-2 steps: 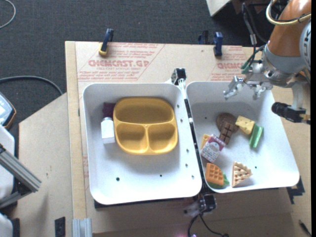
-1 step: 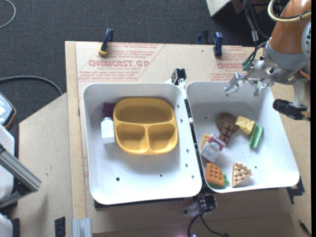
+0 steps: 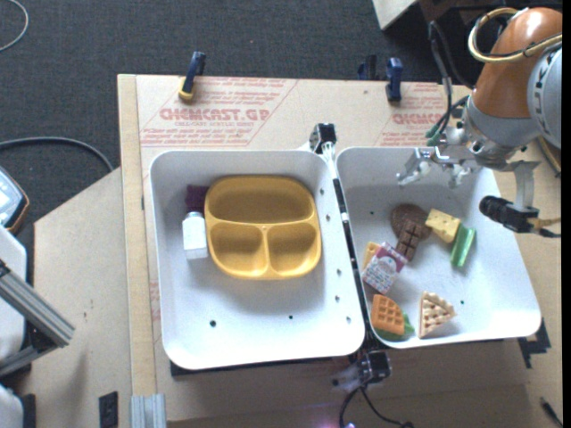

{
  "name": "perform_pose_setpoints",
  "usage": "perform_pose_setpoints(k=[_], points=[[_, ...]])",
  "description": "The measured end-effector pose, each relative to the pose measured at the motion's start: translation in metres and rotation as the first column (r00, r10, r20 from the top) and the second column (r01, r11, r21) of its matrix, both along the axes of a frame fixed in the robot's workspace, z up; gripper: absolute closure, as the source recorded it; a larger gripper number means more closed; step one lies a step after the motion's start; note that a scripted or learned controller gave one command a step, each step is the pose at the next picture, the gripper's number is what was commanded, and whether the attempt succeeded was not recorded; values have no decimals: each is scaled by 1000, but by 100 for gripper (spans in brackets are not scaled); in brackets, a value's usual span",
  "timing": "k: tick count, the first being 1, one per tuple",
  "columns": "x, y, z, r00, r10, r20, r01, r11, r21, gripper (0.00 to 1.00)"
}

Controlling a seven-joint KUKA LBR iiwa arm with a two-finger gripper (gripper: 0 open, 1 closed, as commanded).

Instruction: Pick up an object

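Nearest, at the right bin's point(image 3: 500, 315) front: a waffle piece point(image 3: 386, 313) and a wedge-shaped lattice piece point(image 3: 434, 312), apart. Behind them a small carton point(image 3: 382, 268), a brown chocolate-like piece point(image 3: 409, 224), a yellow cheese wedge point(image 3: 442, 225) and a green stick point(image 3: 462, 247), loosely clustered.

Left bin point(image 3: 169, 266): yellow divided tray point(image 3: 262, 226), a white bottle point(image 3: 194, 234) touching its left side, something dark purple behind the bottle, mostly hidden.

Farther back, the claw point(image 3: 435, 164) hangs over the right bin's rear, fingers spread, nothing between them.

Judged step: approach, no object taken yet. Next move calls for choosing a piece, likely the brown piece or cheese just forward, centring and descending.

Fingertips small, glare-blurred. Arm cut off at right. Worktop point(image 3: 250, 114) lettering partly legible.
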State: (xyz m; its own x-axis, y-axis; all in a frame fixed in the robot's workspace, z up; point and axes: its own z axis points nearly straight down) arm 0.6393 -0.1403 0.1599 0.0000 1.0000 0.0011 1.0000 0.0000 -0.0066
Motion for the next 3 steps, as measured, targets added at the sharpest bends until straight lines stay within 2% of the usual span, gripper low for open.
perform_pose_setpoints(k=[1, 2, 3], points=[[-4, 7, -62, 1000, 1, -1, -1, 1000, 1, 0], [-4, 8, -76, 1000, 1, 2, -1, 1000, 0, 0], [-3, 8, -64, 1000, 1, 6, -1, 1000, -1, 100]])
